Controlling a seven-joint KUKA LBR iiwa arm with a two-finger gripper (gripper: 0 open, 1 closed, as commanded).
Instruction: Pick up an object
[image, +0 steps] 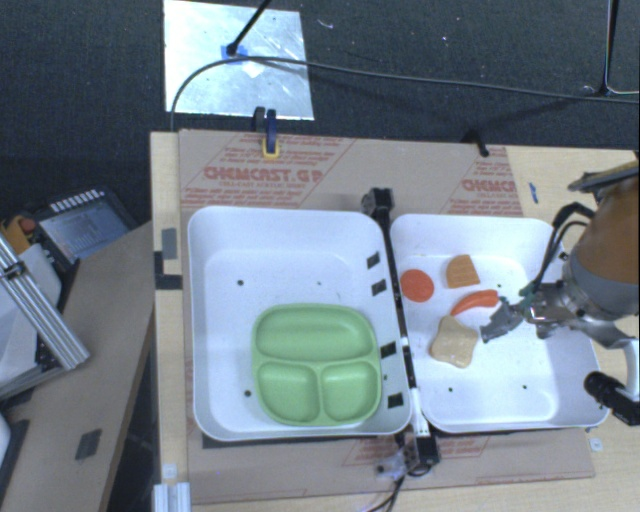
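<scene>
Faintly, red "CHEMCAST GP" lettering (263, 173) is showing on the board along the frame's top. Right of centre, the claw (497, 326) is hovering beside a beige lump (454, 345); its opening cannot be told.

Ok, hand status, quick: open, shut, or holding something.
Hand: cannot be told whether open or shut. It sits low in the right bin, beside the beige food piece, with nothing visibly held.

Smooth, faintly glossy white plastic is seen in both bins (300, 225), and matt green plastic in the divided tray (315, 362). Printed brown cardboard (330, 165) is laid beneath; a dull, brushed metal sheet (240, 60) is seen behind.
</scene>
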